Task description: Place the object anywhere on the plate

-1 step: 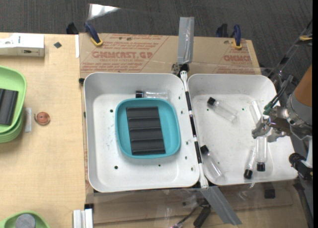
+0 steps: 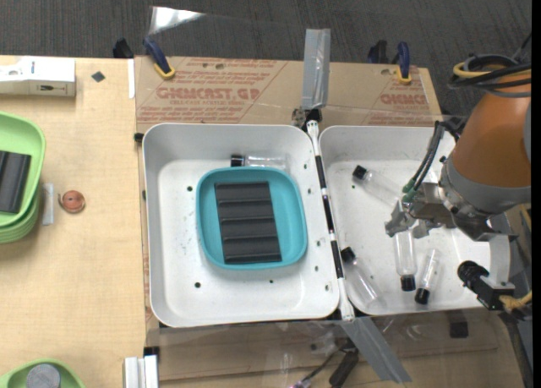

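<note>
My gripper (image 2: pixel 404 224) above vial (image 2: pixel 406 258) right of plate (image 2: pixel 251 216) | grip: can't tell | risk: smooth vial may slip

Bright even overhead light, soft shadows, mild glare on white bins (image 2: pixel 161 209), sharp.

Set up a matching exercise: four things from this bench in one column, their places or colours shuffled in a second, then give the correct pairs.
Things:
1. plate
2. black ridged block
3. pincer
4. cardboard sheet

Places or colours:
A. lying on the plate
B. brown, behind the two bins
C. teal, in the left bin
D. over the right bin, above clear vials with black caps

Pairs: 1-C, 2-A, 3-D, 4-B
</note>
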Controlling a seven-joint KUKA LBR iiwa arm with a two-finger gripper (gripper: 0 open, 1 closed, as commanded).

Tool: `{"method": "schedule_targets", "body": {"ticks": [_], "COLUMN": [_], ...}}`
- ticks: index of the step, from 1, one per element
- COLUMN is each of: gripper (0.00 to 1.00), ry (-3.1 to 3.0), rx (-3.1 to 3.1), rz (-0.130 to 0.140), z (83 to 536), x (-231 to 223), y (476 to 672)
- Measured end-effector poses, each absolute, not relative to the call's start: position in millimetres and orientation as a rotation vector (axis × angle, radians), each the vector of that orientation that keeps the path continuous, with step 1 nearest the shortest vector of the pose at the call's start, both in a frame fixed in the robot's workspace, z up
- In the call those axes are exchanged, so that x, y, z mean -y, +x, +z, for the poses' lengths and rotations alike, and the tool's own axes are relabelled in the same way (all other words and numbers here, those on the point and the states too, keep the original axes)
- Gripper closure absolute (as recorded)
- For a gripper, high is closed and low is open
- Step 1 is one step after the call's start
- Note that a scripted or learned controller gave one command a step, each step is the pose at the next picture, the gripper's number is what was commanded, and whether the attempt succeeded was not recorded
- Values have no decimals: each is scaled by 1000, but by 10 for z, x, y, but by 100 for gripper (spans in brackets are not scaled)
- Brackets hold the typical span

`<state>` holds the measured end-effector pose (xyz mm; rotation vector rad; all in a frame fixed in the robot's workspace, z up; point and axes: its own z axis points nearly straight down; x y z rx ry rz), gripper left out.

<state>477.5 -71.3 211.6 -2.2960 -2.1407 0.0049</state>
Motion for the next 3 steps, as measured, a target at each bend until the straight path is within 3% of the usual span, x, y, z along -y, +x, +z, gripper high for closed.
{"method": "schedule_targets", "body": {"ticks": [1, 2, 3], "gripper": [100, 0, 0], "ry": [-2070, -2071, -2070], "rx": [2359, 2360, 2360], "rz": [5, 5, 5], "z": [1903, 1904, 1904], "x": [-40, -37, -37], "y": [4772, 4773, 4773]}}
